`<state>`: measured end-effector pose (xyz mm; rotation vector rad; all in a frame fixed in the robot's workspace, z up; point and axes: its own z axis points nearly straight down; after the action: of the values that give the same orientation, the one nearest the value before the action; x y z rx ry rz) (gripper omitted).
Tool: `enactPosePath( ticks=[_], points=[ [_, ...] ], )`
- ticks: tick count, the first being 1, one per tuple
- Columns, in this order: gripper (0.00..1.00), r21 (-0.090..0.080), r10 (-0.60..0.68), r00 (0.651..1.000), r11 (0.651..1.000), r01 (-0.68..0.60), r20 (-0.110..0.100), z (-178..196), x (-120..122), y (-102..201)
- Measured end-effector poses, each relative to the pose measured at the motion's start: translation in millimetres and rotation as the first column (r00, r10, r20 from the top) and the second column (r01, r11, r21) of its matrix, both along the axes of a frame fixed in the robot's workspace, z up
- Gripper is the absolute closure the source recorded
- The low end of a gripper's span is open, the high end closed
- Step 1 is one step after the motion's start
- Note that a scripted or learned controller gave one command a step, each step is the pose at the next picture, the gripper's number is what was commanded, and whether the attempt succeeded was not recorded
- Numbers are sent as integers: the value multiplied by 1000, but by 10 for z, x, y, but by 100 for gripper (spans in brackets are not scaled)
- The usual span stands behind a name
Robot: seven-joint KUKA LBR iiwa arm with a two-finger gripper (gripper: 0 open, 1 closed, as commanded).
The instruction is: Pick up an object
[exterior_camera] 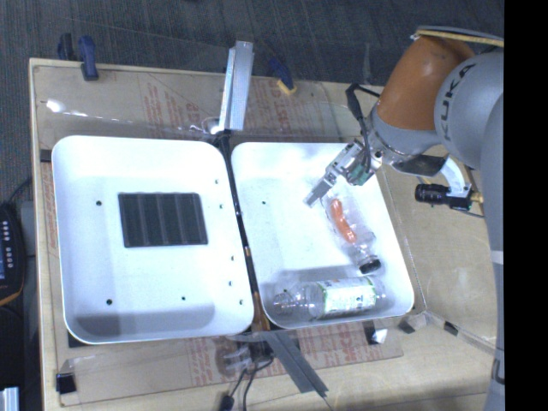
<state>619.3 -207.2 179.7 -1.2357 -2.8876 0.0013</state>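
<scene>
My gripper [321, 191] hangs over the upper middle of the right bin [265, 229], its fingers pointing down and left. Nothing shows between them. Just below and right of the fingertips lies a small clear bottle [351, 234] with an orange label and a black cap, set slantwise. A larger clear bottle [330, 299] with a white and green label lies on its side along the bin's front wall. The gripper is above and apart from both bottles.
The left bin [86, 272] holds a dark ribbed rectangular tray [163, 219]. A metal bar [235, 84] stands behind the seam between the bins. Blue clamps [86, 54] sit at the bench's back edge. The arm's orange band [419, 80] is at the upper right.
</scene>
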Motion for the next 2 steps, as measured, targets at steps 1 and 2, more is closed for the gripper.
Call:
enactPosePath(
  ticks=[1,2],
  points=[
    [0,0,0,1000,1000,0,0,0,0,0],
    [0,0,0,1000,1000,0,0,0,0,0]
  ],
)
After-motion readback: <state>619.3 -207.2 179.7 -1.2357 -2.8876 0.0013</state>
